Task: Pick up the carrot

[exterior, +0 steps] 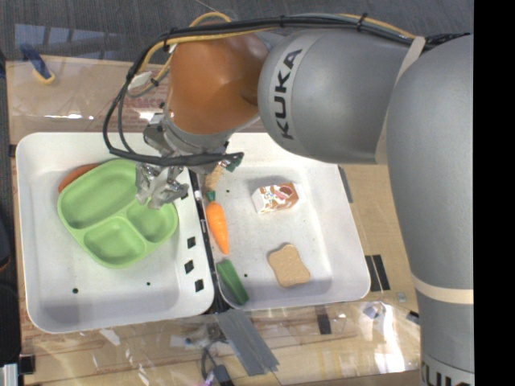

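Jaws hanging over the right rim of the green divided plate in the left bin; open or shut, cannot tell, metal parts blurring together. Carrot lying free in the right bin, beside the dividing wall, well below the wrist. Orange object mostly hidden under the plate.
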Robot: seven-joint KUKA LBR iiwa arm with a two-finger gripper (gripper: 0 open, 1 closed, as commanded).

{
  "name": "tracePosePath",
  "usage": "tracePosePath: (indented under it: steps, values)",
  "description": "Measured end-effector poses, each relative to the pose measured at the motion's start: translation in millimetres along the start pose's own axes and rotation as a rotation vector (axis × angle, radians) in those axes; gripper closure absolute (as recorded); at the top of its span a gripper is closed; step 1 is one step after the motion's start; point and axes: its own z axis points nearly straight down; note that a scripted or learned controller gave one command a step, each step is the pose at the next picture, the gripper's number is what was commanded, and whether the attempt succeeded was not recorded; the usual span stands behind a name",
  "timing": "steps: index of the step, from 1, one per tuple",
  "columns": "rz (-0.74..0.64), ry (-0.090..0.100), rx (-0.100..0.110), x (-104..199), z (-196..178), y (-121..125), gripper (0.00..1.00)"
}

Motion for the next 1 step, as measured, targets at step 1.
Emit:
tracePosePath:
  steps: [1]
  values:
    - [-0.300,-0.001,0.002,-20.7,-71.3,-18.3,1.00]
